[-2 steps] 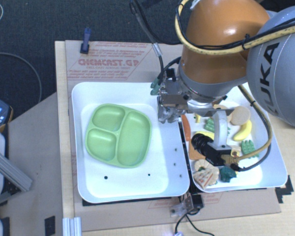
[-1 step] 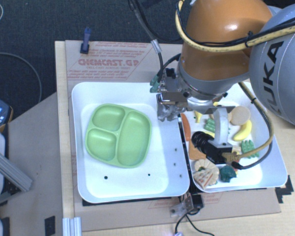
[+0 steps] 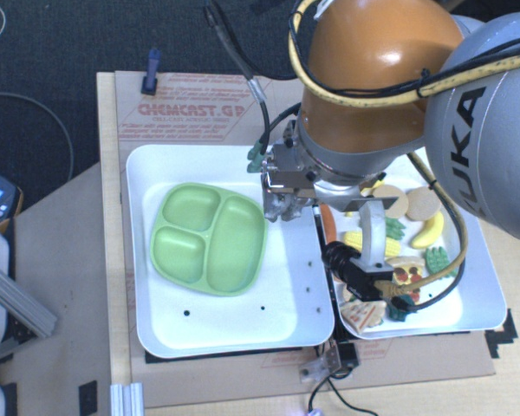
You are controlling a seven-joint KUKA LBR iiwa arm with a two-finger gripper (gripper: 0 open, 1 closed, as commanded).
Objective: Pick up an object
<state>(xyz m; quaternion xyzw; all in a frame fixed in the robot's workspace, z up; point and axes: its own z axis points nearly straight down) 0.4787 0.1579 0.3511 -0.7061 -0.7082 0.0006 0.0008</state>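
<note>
Toy food (image 3: 407,274) in right bin (image 3: 475,312)

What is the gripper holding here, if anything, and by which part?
Cannot be told. The gripper hangs over the white bin beside the green divided plate lying in it, its tip hidden beneath the arm.

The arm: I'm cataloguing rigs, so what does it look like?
The arm is grey with black KUKA lettering and a glossy orange band. A yellow cable loops around that band, black cables run alongside, and the gripper below is bare silver metal.
</note>
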